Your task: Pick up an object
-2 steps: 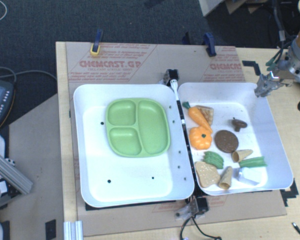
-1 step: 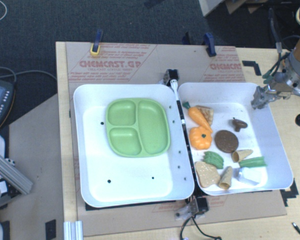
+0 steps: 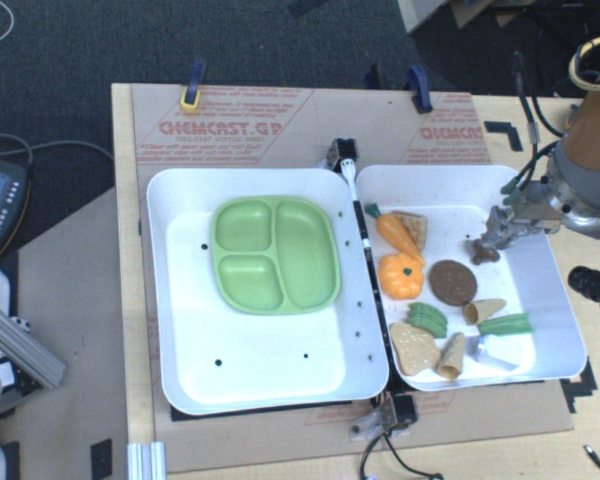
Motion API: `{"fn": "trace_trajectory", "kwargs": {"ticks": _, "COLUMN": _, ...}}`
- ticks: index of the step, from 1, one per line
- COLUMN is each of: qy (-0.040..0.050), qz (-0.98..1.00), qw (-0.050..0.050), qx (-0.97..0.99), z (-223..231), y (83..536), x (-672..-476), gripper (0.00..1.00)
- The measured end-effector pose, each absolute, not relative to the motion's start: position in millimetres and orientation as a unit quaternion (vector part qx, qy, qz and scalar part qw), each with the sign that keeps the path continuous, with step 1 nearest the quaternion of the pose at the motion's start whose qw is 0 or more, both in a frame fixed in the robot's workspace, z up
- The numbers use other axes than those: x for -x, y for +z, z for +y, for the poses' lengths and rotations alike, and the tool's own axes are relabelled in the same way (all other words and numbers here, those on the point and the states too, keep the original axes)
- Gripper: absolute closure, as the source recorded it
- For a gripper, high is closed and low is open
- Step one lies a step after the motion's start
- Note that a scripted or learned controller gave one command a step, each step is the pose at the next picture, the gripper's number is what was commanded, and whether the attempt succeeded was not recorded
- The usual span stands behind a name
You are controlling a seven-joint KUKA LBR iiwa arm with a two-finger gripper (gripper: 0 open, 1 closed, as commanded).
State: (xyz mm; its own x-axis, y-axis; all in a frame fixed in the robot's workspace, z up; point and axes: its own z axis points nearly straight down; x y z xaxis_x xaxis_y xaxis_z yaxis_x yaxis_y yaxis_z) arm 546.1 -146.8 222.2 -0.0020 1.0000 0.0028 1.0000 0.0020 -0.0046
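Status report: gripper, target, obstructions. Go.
Gripper low over right white bin, nothing seen held. Round brown cookie-like disc just beside it, untouched. Orange toy pumpkin and orange carrot crowd its left.

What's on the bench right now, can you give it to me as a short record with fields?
left bin: holds a green divided plate
right bin: holds toy food
carrot: near the divider, above the orange pumpkin
brown round piece: middle of the right bin
hand: over the right bin's upper right part, nothing seen held
arm: enters from the right
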Motion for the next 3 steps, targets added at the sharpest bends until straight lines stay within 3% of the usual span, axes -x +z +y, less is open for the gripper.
{"fn": "trace_trajectory", "kwargs": {"ticks": 1, "qy": 0.0006, "qz": -0.708, "qw": 0.003, "qx": 0.706, "z": -109.7, "y": 221.9, "x": -496.7, "gripper": 1.00}}
{"fn": "trace_trajectory", "kwargs": {"ticks": 2, "qy": 0.0007, "qz": -0.707, "qw": 0.003, "qx": 0.707, "z": -90.4, "y": 219.6, "x": -470.3, "gripper": 1.00}}
{"fn": "trace_trajectory", "kwargs": {"ticks": 3, "qy": -0.0007, "qz": -0.707, "qw": -0.002, "qx": 0.707, "z": -95.7, "y": 231.4, "x": -486.8, "gripper": 1.00}}
